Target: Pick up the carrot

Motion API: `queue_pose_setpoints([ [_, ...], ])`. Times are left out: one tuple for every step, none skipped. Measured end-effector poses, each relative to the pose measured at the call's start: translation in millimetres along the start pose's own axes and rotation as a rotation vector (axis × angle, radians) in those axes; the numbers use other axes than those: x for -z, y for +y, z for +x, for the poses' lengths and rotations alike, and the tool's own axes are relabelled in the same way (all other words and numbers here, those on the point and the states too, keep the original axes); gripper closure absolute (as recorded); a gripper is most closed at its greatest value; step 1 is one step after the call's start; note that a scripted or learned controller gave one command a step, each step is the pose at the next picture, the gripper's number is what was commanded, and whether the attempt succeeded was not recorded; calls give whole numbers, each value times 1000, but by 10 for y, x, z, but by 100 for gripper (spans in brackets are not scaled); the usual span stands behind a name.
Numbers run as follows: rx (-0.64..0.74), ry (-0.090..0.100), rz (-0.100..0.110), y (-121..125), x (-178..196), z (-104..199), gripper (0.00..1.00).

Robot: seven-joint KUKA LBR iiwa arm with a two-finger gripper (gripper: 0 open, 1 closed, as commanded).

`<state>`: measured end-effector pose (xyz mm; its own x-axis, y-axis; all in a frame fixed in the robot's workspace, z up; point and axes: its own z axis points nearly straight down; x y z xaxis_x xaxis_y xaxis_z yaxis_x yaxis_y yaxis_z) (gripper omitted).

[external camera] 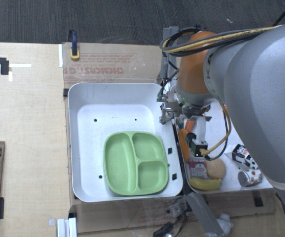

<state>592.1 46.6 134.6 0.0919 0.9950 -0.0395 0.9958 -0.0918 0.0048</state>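
The carrot (183,136) shows as a narrow orange strip lying along the left wall of the right bin (229,188). Most of it is hidden under the gripper. My gripper (187,123) hangs low directly over the carrot's upper end, below the orange wrist band. The grey arm covers most of the right bin from the upper right.
A green divided plate (136,162) lies in the left bin (83,132). At the right bin's front sit a banana (205,183), a tan round roll (216,169) and a pink packet (197,170). A spotted can (248,177) and a black-and-white item (241,154) lie further right.
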Motion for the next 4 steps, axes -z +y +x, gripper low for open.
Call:
queue_pose_setpoints([
  [-23,37,11,-387,686,-779,100],
  [-362,35,21,-451,509,-676,100],
  [-481,33,21,-350,502,-920,100],
  [-674,31,27,-622,526,-280,100],
])
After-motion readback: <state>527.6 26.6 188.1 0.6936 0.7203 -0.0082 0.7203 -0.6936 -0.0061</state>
